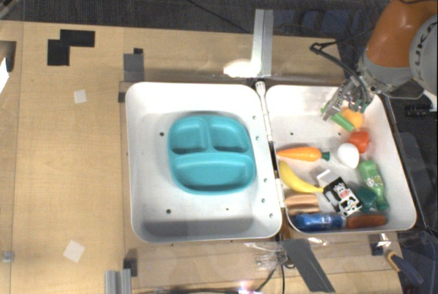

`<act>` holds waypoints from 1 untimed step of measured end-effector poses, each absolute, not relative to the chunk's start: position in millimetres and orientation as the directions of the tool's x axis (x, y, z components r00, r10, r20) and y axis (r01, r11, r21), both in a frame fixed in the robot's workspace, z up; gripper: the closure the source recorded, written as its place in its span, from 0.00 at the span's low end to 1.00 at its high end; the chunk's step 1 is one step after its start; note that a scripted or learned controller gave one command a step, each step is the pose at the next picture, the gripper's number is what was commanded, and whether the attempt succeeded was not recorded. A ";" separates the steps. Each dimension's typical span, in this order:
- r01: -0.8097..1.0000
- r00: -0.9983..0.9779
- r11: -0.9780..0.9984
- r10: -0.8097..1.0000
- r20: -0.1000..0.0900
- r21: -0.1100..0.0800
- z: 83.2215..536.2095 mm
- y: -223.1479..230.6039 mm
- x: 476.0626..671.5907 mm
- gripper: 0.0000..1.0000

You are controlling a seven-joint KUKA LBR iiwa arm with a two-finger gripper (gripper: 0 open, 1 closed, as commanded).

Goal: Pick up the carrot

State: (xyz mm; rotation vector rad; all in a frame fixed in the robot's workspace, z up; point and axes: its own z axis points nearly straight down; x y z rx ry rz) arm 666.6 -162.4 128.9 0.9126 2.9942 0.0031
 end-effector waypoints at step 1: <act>0.795 -0.607 0.607 0.795 -0.003 0.005 130.7 -100.9 643.1 1.00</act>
